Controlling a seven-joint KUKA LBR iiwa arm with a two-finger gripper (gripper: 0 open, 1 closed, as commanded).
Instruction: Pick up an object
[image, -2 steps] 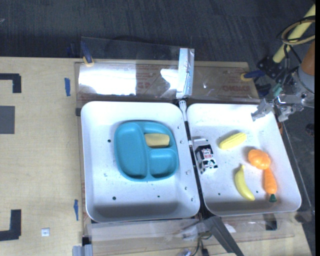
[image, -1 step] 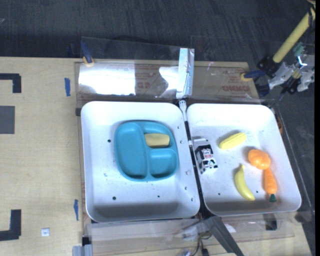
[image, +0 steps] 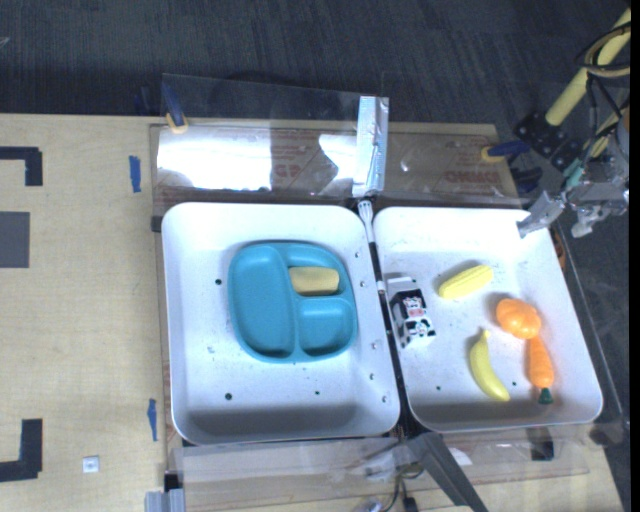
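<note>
Where the arm (image: 603, 190) enters from the right, it is cut off by the frame edge and tangled in cables, so little of it can be made out. Its gripper (image: 541, 214) sits over the far right corner of the right bin (image: 450, 385). It is small and blurred there, and I cannot tell whether it is wide, narrow or holding anything.

Well apart from it in that bin lie a yellow corn cob (image: 465, 281), an orange fruit (image: 518, 317) touching the top of a carrot (image: 540, 365), and a banana (image: 487, 368) just left of the carrot. A small black-and-white item (image: 410, 312) by the bin's left wall is too small to identify.

The left bin (image: 200, 385) holds a blue divided plate (image: 265, 300), with a yellow block (image: 314, 281) in its far right compartment.
</note>
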